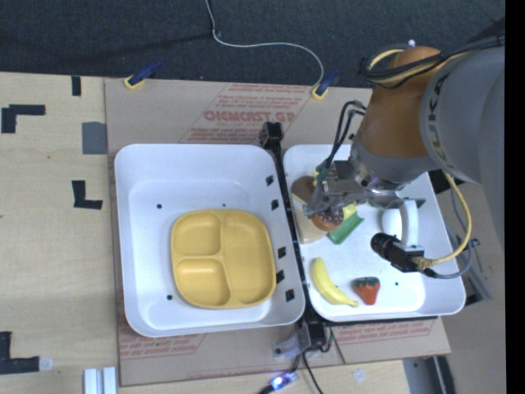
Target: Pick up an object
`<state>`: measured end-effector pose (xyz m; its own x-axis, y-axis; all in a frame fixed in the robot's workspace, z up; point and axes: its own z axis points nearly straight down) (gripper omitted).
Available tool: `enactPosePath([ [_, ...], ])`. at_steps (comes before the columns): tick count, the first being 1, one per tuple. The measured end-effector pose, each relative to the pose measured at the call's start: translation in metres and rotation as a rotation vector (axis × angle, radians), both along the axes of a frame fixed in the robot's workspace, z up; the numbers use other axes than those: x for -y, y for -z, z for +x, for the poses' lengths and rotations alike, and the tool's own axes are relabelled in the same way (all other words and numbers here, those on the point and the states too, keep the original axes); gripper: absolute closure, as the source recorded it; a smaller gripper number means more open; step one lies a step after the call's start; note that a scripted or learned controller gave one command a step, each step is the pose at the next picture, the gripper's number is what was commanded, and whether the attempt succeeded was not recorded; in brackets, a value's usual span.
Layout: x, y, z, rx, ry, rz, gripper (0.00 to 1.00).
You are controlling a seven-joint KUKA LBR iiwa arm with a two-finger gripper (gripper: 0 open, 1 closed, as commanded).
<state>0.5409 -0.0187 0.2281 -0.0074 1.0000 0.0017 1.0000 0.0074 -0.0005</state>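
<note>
- The left shallow white plastic bin (135, 220) holds a yellow plastic plate with three compartments (222, 258), lying flat near its middle; I leave it alone.
- A black divider (283, 212) runs between the bins, and I should keep my wrist off it.
- My gripper (328, 208) hangs over the upper left part of the right white bin (439, 302), above a cluster: a green block-shaped toy (347, 226), with something brown and reddish beside it that I cannot identify.
- Whether my gripper is spread or pinching anything I cannot tell.
- To grasp well, I judge I should centre on one piece of the cluster, descend straight and close gently.
- Nearer the front lie a yellow toy banana (330, 285) and a red toy strawberry (367, 289), well apart and easier targets.
</note>
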Motion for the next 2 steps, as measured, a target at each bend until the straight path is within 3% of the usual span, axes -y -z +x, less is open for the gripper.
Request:
enactPosePath([
  [1,-0.045,0.009,0.001,-0.003,0.002,-0.001,1.00],
  [2,-0.059,-0.004,0.007,-0.002,0.005,-0.001,1.00],
])
